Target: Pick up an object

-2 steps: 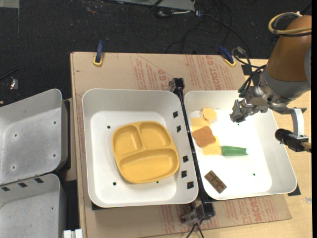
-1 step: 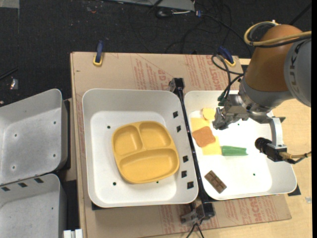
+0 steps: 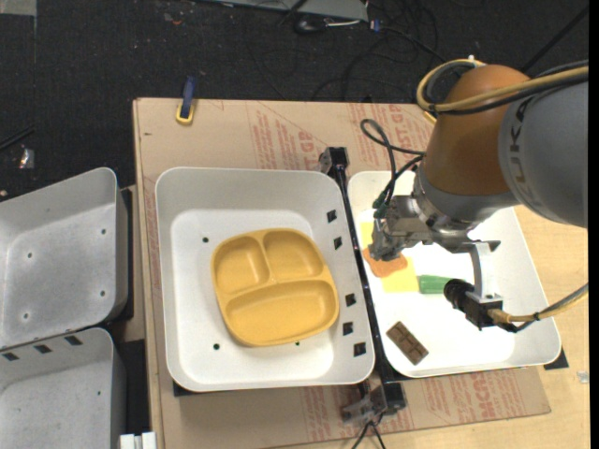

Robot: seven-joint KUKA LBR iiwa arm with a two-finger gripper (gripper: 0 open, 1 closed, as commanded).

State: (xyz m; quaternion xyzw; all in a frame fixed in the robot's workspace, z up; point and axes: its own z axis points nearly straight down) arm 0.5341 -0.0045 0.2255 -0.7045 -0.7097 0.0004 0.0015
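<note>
In the right-hand bin (image 3: 533,344) lies a small cluster of things: an orange piece (image 3: 386,266) touching a yellow piece (image 3: 399,282), with a green piece (image 3: 432,284) just beside them and a brown block (image 3: 407,341) apart, nearer the bin's front edge. The gripper (image 3: 386,237) hangs right over the orange and yellow pieces at the bin's left side — whether its claw is wide, narrow or closed on anything, I cannot tell, since the wrist hides it. The left-hand bin (image 3: 187,251) holds a yellow divided plate (image 3: 275,286) — three compartments, lying flat. Both bins sit on a brown board (image 3: 271,124).
</note>
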